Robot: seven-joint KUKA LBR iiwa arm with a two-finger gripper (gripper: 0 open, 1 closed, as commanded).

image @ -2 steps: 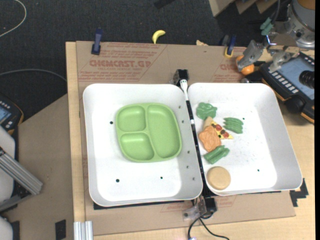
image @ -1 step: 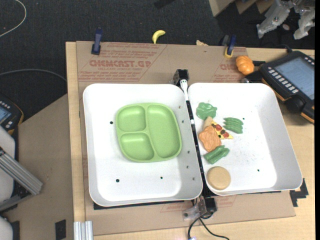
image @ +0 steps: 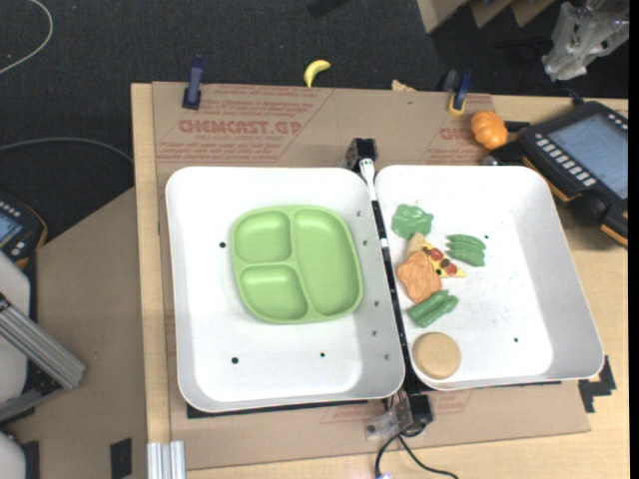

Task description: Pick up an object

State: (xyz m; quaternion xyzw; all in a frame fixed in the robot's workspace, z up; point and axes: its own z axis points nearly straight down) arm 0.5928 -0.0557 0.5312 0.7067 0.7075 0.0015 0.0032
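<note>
The right bin point(image: 539, 297) holds several toy foods along its left side: a green leafy piece point(image: 411, 219), a green pod point(image: 466, 248), a pizza slice point(image: 439, 259), an orange-pink chunk point(image: 417, 279), another green pod point(image: 432, 308) and a round tan biscuit point(image: 436, 355). A green divided plate point(image: 297, 263) lies in the left bin point(image: 195, 297). My gripper point(image: 582, 33) is a grey metal shape at the top right corner, well behind and outside the bins, away from every object.
A black teach pendant point(image: 584, 158) lies past the right bin's far right corner, with a small orange toy point(image: 488, 129) beside it. A yellow banana toy point(image: 317, 71) and two blue clamps point(image: 193, 85) point(image: 460, 90) sit on the board's far edge.
</note>
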